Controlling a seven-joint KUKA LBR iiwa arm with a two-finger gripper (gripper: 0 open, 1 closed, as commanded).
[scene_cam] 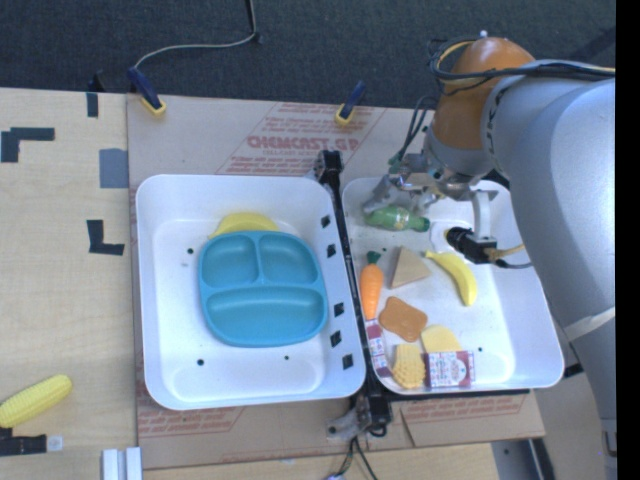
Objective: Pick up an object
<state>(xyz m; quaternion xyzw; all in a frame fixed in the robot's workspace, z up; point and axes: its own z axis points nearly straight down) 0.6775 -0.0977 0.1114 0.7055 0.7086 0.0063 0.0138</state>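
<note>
1. Left bin (pixel 160 298): one blue divided plate (pixel 264 288), overlapping one yellow item (pixel 245 224) at its far edge.
2. Right bin (pixel 530 348): one green bottle (pixel 395 218), one carrot (pixel 371 290), one banana (pixel 456 276), one tan wedge (pixel 407 267), one orange-brown piece (pixel 403 317), two yellow pieces, one red-and-white packet (pixel 449 370).
3. Gripper (pixel 410 193) down at the far end of the right bin, over the bottle; whether its jaws are parted or closed, cannot tell.
4. One corn cob (pixel 35 398) on the bench, left of both bins.

Glossy plastic blue tray (pixel 264 288); matt cardboard underlay (pixel 280 138).
</note>
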